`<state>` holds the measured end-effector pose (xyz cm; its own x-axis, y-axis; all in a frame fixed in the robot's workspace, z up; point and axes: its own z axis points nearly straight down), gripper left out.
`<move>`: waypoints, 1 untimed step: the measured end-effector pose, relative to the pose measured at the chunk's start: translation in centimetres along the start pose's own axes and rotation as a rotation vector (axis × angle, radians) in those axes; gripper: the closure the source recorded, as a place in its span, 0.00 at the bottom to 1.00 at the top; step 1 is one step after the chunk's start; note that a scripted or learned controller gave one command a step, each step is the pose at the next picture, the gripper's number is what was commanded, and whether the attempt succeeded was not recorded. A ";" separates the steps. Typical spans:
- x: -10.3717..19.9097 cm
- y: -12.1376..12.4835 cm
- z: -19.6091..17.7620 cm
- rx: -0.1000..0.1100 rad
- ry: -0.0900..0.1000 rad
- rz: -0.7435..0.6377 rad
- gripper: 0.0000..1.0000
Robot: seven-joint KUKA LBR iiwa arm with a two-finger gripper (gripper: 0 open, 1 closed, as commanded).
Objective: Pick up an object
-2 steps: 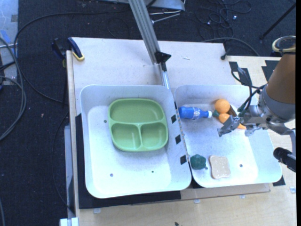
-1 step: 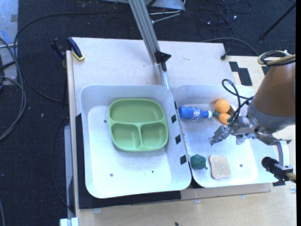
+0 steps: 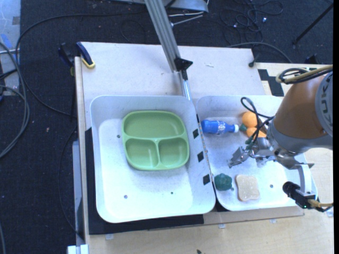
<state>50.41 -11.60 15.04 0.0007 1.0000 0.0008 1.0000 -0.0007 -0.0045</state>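
Gripper (image 3: 239, 159) w/ fingers spread, holding nothing, mid right bin (image 3: 222, 107), near tan sponge (image 3: 247, 187) & green toy (image 3: 223, 181) at front edge.

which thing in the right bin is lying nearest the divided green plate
The small dark green object, at the right bin's left edge. The blue bottle, tan sponge-like piece and orange item lie farther right.

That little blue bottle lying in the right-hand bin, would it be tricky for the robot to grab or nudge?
Probably a bit. The blue bottle lies on its side and looks round, so a nudge would likely roll it across the bin. It looks like small smooth plastic, so probably light and perhaps slippery. It seems rigid rather than floppy.
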 end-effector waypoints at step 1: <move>0.1 -0.1 5.4 0.001 0.000 0.001 0.00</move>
<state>50.27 -11.53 9.66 0.0017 1.0000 0.0011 1.0000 -0.0017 -0.0057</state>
